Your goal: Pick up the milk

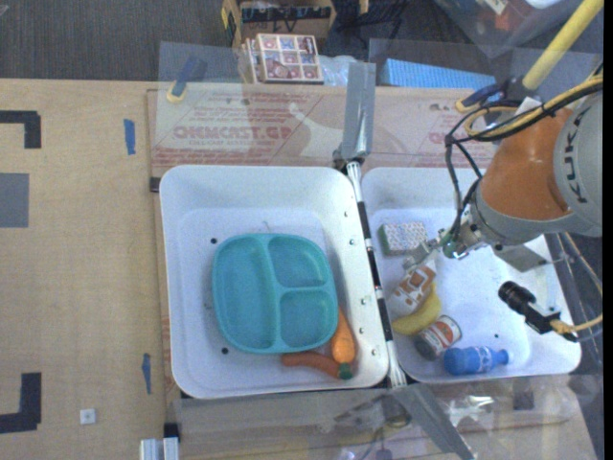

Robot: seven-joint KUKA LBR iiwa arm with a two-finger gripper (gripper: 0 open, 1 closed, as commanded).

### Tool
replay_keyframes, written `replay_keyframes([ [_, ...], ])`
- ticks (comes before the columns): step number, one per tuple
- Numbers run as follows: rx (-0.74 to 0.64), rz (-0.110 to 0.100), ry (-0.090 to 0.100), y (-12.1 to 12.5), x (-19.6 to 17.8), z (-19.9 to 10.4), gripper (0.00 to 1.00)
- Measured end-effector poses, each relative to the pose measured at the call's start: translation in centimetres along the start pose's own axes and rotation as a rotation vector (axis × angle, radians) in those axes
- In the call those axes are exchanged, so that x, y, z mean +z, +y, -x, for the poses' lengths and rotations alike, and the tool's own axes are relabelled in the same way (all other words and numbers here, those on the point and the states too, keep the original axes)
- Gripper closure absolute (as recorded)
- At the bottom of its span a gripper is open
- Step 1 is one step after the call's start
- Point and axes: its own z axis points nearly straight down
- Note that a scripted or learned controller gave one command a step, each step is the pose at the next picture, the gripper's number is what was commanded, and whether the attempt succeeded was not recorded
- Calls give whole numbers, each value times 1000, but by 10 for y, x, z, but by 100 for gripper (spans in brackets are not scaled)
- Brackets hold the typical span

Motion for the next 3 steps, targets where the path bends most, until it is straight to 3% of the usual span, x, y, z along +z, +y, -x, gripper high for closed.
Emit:
replay_keyframes([
  [1,-64,-11,7,-29,-3,-14,0],
  [2,147,1,1,-46,-3,-20,0],
  [3,249,-64,27,-49,-43,-11,0],
])
